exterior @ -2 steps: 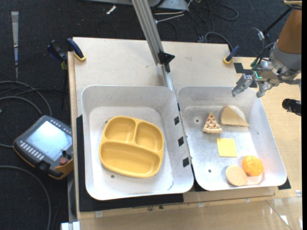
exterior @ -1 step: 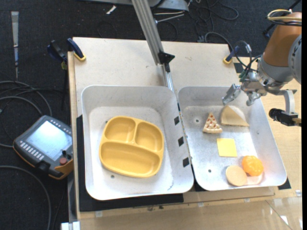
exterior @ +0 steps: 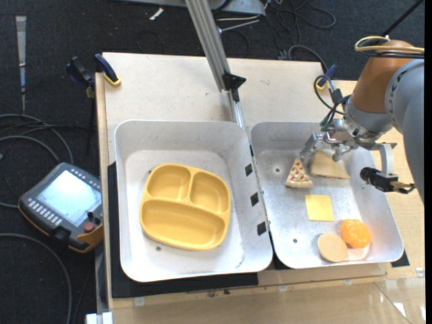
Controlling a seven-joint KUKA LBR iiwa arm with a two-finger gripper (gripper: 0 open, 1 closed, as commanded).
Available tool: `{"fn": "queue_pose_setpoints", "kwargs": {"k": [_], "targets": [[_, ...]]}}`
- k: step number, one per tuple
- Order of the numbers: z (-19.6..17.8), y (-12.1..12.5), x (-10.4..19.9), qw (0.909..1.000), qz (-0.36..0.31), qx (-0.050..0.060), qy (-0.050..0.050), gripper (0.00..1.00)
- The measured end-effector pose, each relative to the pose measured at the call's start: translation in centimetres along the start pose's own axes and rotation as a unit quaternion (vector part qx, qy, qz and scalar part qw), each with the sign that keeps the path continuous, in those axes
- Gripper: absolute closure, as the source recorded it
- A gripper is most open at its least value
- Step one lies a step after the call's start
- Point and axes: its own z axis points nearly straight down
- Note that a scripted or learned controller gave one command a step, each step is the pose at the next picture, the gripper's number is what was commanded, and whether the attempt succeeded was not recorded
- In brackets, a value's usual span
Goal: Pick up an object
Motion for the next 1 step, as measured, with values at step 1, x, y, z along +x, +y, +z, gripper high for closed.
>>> {"fn": "queue_pose_setpoints", "kwargs": {"k": [1], "targets": [[0.5,0.04,0.08,1.0,0.0,-0.002,-0.001,0.0]]}}
